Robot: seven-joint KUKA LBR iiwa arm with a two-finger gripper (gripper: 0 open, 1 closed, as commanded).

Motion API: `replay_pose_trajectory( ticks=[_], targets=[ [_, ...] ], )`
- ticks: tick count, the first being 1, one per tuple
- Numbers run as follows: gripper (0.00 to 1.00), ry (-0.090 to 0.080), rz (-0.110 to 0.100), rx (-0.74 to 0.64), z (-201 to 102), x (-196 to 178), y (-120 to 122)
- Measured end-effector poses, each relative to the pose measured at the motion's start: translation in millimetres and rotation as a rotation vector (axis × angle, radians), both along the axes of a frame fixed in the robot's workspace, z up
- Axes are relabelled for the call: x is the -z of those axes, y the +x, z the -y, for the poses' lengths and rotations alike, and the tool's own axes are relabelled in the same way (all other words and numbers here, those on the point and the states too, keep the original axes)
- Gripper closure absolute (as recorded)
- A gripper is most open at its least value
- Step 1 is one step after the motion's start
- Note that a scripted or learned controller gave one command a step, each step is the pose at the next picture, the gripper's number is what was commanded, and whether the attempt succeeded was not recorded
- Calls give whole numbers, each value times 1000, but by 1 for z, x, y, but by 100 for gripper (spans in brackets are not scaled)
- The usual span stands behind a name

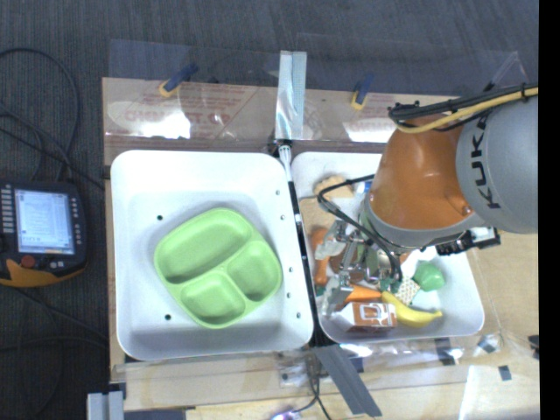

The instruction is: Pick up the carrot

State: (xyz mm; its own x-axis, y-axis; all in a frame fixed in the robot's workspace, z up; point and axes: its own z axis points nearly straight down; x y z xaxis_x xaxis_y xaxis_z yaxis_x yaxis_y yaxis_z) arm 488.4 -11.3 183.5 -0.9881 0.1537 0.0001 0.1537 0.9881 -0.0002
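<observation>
A: Looking down at the bench [122,121] from the one camera. Two white bins side by side. Left bin [140,182] holding a green divided plate [219,267], sitting tilted, roughly mid-bin. Handheld control pendant [39,233] lying off the bench's left edge, on the dark carpet.

B: And the right bin [468,309]? Crowded. Grey arm [503,169] with the orange band coming in from the right, gripper [354,269] down low over the pile near that bin's left wall.

A: Carrot [320,261] tucked right against the left wall of the right bin, just beside the gripper, partly hidden by it. Touching or not, can't tell.

B: Fingers? Can't tell wide or narrow, too much clutter and cabling around them.

A: Rest of the pile: yellow banana [416,311] near the front edge, brown box [367,315] just left of it, green item [429,276] toward the right wall
</observation>
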Motion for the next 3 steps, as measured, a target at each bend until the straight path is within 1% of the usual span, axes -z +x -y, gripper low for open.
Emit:
replay_pose_trajectory(
  ticks=[1, 2, 3],
  targets=[
    [0, 0, 0, 0, 0, 0, 0],
    [0, -2, 2, 167, 3, 0, 138],
    [0, -2, 1, 194, 7, 0, 66]
  ],
)
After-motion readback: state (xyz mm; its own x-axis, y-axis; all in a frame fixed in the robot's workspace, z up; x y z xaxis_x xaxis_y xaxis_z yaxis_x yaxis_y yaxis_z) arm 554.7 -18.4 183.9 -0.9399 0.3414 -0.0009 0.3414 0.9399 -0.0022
